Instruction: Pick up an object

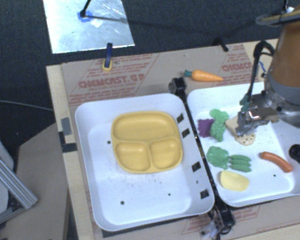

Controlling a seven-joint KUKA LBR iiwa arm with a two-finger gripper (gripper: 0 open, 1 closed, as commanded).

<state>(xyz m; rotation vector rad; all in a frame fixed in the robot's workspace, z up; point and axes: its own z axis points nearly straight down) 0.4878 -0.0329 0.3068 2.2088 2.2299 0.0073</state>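
My gripper [245,127] hangs low over the right bin [279,185], directly above a tan cracker-like piece [245,139] whose lower edge shows beneath it. Left of it lie a purple and green vegetable [212,124] and a green leafy piece [227,158]. A yellow lemon-shaped piece [234,180] rests near the bin's front. An orange-red sausage [275,161] lies to the right of the greens. I cannot make out anything held between the fingers.
The left bin [105,208] holds a yellow divided plate [145,141]. A toy carrot [204,76] lies on the cardboard behind the right bin. A silver sheet [88,19] sits at the back of the bench.
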